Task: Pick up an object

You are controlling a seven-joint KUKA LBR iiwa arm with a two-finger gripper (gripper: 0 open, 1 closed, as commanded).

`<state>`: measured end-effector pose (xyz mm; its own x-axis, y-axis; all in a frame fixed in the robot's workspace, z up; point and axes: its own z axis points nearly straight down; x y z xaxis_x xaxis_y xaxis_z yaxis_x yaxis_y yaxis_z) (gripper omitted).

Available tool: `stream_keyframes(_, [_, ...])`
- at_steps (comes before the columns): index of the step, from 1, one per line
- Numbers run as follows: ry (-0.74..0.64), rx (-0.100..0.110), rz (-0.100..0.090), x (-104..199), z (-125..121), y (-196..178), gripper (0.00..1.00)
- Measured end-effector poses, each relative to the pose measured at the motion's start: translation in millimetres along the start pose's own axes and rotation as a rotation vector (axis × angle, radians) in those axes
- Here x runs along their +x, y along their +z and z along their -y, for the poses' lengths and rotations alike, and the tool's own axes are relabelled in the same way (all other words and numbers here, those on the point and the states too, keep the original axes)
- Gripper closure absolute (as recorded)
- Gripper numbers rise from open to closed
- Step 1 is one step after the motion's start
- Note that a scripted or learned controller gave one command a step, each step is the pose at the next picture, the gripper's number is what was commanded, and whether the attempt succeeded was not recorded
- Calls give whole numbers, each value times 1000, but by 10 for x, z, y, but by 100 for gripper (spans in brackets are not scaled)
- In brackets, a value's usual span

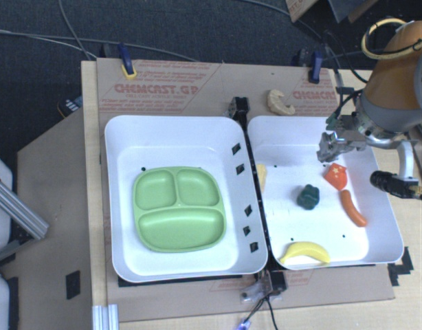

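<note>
This looks like a robotics lab. The surface [197, 81] is a plywood board held down by clamps [127, 64], with loose cables [73, 26] trailing over dark carpet [32, 81]. Two white bins [121, 184] sit clipped together, and an aluminium frame rail [15, 205] juts in at the left.

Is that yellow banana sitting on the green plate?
No, the banana lies in the right bin, while the green plate sits in the left bin.
</note>
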<state>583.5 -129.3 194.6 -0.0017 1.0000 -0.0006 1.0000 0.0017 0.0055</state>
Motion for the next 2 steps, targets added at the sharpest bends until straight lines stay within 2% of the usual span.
stream_keyframes(1, [0,0,0,-2,-50,-441,100])
stream_keyframes(2, [-4,8,-4,546,-136,-327,100])
